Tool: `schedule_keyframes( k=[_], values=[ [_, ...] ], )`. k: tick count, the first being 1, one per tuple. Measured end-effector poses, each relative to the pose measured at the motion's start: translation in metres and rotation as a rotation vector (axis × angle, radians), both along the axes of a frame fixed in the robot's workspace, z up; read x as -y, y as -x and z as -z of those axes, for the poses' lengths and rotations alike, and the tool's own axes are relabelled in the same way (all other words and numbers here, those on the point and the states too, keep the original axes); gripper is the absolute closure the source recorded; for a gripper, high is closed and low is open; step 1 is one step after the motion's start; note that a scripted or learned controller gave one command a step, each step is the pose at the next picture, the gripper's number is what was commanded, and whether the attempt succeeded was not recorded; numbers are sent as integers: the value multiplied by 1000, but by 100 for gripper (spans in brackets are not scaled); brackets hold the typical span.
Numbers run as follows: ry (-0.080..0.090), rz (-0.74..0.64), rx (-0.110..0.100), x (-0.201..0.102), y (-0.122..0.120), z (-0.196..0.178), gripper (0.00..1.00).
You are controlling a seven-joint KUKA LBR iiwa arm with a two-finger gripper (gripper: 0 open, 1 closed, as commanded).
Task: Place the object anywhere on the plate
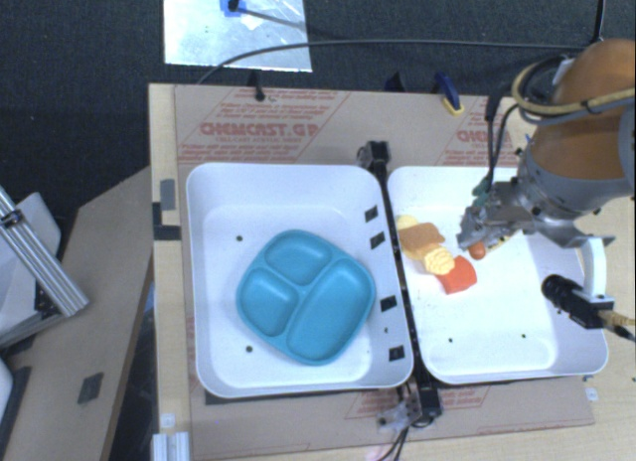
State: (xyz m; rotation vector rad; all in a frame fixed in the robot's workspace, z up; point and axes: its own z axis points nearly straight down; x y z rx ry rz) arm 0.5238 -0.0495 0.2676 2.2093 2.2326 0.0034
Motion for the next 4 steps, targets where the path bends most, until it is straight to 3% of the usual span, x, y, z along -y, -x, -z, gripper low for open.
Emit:
schedule_keyframes(
  k=[2, 4],
  values=[
    [-1, -1, -1, -115, -8, 32, 100],
    [-1, 0, -1, -223, -20, 33, 100]
  ],
)
